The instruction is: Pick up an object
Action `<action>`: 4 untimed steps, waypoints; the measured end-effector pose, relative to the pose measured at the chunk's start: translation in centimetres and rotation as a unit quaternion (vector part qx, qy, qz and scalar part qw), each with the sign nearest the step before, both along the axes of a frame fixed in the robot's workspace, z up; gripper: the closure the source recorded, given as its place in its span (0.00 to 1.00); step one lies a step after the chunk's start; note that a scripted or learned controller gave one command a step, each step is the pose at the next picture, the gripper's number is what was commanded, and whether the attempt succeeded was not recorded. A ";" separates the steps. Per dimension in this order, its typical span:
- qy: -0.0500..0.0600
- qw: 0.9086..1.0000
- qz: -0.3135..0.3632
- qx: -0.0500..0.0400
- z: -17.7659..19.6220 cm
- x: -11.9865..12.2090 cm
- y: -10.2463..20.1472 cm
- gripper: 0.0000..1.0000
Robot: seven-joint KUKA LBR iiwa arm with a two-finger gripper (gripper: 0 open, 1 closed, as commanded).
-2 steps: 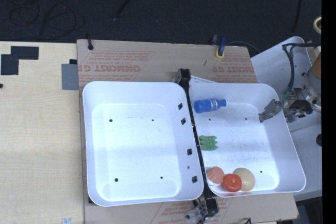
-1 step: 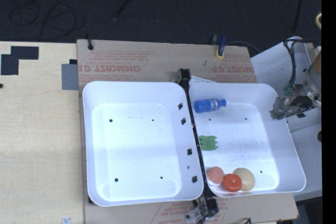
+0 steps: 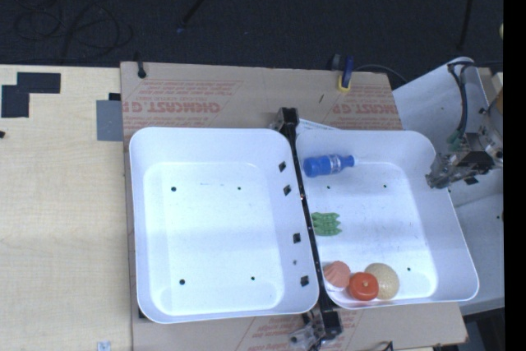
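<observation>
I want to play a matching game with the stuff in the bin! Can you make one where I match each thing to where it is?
Things:
1. blue bottle
2. green toy
3. red round thing
4. pincer

Places:
A. near front corner of the right bin, between a pinkish piece and a tan ball
B. at the right bin's outer rim
C. far end of the right bin, lying on its side
D. middle of the right bin, beside the divider

Pairs: 1-C, 2-D, 3-A, 4-B
</observation>
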State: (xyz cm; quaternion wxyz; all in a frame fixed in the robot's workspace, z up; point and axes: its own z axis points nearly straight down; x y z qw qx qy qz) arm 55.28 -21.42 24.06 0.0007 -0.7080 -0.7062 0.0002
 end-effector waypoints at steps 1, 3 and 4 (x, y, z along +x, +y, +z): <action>-0.005 1.000 0.002 -0.002 11.3 -1.5 0.0 1.00; -0.002 1.000 0.002 -0.001 10.8 -7.2 0.0 1.00; -0.001 1.000 0.000 0.000 11.0 -7.7 0.0 1.00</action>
